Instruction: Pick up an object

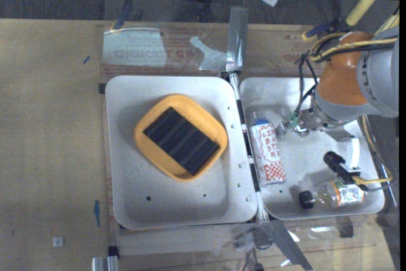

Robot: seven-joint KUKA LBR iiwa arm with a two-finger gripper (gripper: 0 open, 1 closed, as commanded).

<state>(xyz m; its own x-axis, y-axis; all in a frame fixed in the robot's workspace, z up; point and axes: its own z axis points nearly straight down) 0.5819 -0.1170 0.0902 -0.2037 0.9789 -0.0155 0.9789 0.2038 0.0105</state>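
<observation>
Red-and-white pouch (267, 152) bears red lettering, unreadable; bottle (333, 194) label blurred.

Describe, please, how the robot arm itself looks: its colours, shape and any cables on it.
The arm is a thick rounded grey tube with a glossy orange band above the wrist. Thin black and yellow cables loop around the orange part and run down toward the metallic wrist hardware, which carries small green and white connectors. The tip is too cluttered to describe further.
</observation>
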